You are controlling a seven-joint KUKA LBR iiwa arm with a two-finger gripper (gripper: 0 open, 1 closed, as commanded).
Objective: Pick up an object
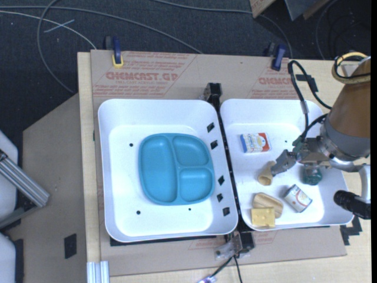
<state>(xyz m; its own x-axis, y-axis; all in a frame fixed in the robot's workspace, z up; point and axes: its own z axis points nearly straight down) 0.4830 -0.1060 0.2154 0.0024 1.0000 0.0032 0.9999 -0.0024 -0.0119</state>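
Note:
The right bin [277,112] holds several small objects. A white carton with red and blue print [254,142] lies near its left wall. A tan cone-shaped piece [266,175] sits in the middle, with a bread-like piece [267,201] and a yellow block [263,217] below it. A small silver can [298,197] lies at the lower right. A teal round object [311,175] shows under the wrist. My gripper [283,163] hangs low over the bin's middle, its tip right beside the tan piece, to that piece's upper right.
The left bin [118,158] holds a blue divided plate [176,168]. A row of black clips [215,152] runs along the divider between the bins. The arm's grey and orange body [352,114] covers the right bin's right edge. Cables lie beyond the bench.

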